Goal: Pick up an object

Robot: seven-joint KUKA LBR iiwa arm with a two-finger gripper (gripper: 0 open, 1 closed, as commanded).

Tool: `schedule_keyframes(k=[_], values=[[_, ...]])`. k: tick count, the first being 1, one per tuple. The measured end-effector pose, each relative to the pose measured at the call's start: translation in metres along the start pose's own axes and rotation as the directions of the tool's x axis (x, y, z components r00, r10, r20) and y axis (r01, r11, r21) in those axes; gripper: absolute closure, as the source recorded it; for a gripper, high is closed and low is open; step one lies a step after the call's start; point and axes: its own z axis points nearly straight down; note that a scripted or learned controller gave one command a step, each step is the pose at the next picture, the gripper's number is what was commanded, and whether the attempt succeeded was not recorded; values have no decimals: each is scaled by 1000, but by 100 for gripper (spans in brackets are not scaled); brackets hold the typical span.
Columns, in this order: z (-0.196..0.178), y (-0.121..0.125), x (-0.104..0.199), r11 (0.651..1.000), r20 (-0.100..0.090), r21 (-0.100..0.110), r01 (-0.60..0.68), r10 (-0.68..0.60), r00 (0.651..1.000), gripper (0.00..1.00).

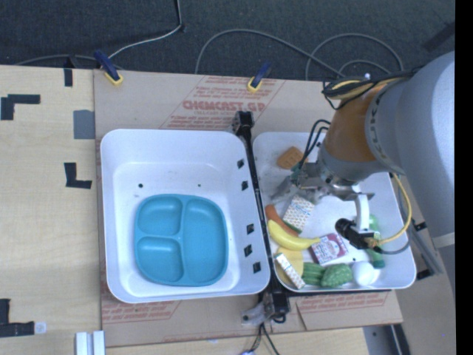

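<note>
Gripper low in right bin, over the clutter by the patterned packet; its state cannot be judged, wrist blocks view. Banana, carrot and packet lie touching. Risk: a descent catches two items or nudges them aside, yielding an empty grasp.

Left bin: white
Divided plate: light blue
Right bin: white
Banana: yellow
Packet beside the pincer: white, finely checked
Small box: maroon and white
Bumpy item: green
Arm: grey, orange band
Counter: pale wood, black marks
Cardboard sheet: brown, red lettering
</note>
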Motion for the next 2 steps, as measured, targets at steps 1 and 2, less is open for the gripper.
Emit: schedule_keyframes(k=[1, 2], values=[[-10, 1, 0, 1000, 2, -3, 0, 0, 1000, 100], [-56, -9, -35, 1000, -1, 1, 0, 0, 1000, 100]])
